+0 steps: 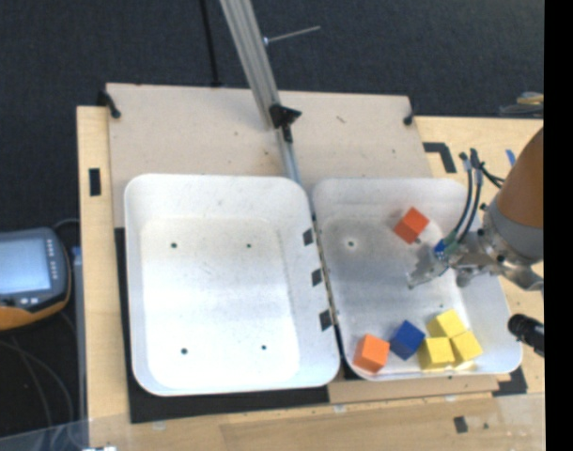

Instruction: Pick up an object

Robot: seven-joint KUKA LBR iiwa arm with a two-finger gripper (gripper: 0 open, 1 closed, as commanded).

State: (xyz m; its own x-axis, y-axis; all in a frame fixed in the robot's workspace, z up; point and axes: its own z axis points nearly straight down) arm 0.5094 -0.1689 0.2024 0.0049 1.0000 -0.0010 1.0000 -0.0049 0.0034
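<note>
Reaching in from the right, the grey arm [523,200] with its orange band hangs over the right-hand bin [380,214], and its gripper [425,272] sits low above the bin's bare middle. How far the gripper is open cannot be told from this slant, and no block can be seen in it.

Several small blocks lie in that right bin. One orange block [412,225] rests alone toward the far side, near the gripper but apart from it, up and to its left in the view. Along the near edge, a second orange block [371,351] sits at the near left corner, with a blue block [408,338] just beside it on the right. Next to the blue one, three yellow blocks [450,339] are bunched together, touching or almost touching one another, close to the bin's near right corner.

The left bin [221,280] stands side by side with the right one on the table [258,125], their inner rims touching. A slanted metal rail [254,54] rises from the far side of the table between the two bins. Off the table's left edge sits a small handheld screen unit [23,272] with an orange underside.
</note>
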